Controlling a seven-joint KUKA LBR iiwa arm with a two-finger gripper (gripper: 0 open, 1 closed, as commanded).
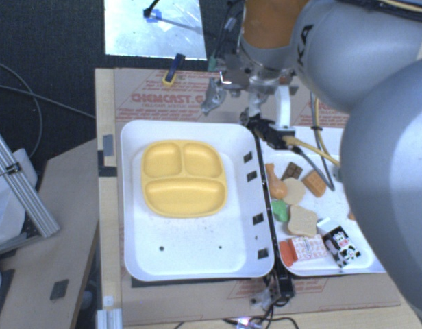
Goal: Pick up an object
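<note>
I see the arm (348,67) fill the frame from twelve to four o'clock. The left bin (135,252) carries a yellow tray (183,178) at centre. The right bin (365,262), at four o'clock, has the small objects (301,219), all lying loose. The gripper (255,108) sits at twelve o'clock; I cannot tell its opening. I judge nothing picked yet.

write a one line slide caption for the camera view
KUKA arm's gripper hovers at the bins' far edge; yellow divided plate in left bin, small toy foods in right bin.
</note>
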